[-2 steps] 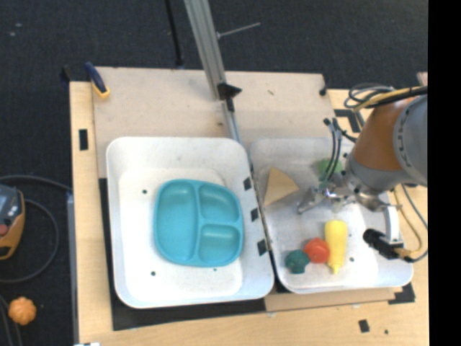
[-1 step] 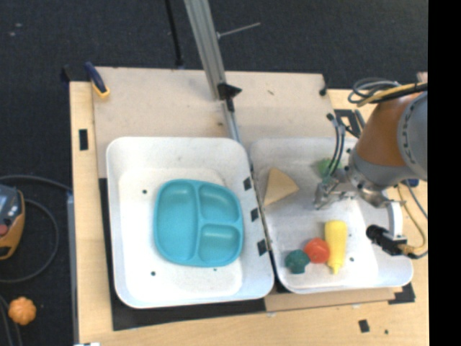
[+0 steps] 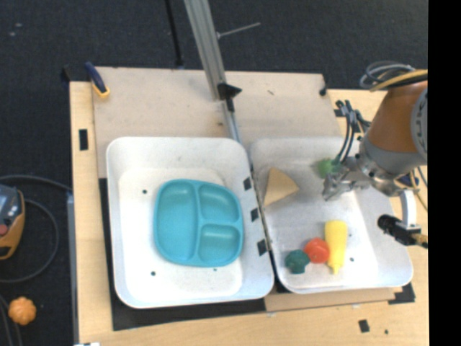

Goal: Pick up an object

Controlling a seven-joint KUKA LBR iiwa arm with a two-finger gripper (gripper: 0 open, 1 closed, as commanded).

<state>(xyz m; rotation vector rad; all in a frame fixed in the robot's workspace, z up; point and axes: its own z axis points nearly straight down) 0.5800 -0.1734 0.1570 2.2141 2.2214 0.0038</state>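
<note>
Dark floor, wooden bench (image 3: pixel 158 107) | left bin (image 3: pixel 122 157): we see a teal divided plate (image 3: pixel 198 222) | right bin (image 3: pixel 382 265): tan wedge (image 3: pixel 279 186), dark green piece (image 3: pixel 296 260), red piece (image 3: pixel 317 250), yellow piece (image 3: pixel 336 244), likely light, stiff, slick, best pinched across its narrow width | gripper (image 3: pixel 333 187) near a green object (image 3: pixel 326 167); whether spread or pressed together, we cannot tell.

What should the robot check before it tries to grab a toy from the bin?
1. Toys within the right bin: ok; yellow toy, red toy, dark green toy and tan wedge lie there.
2. Pincer over the right bin: ok.
3. Pincer open: cannot tell.
4. Room around a target: not ok for the yellow, red and dark green toys, which are bunched together; ok for the wedge.
5. Light green object near the pincer: cannot tell what it is.
</note>
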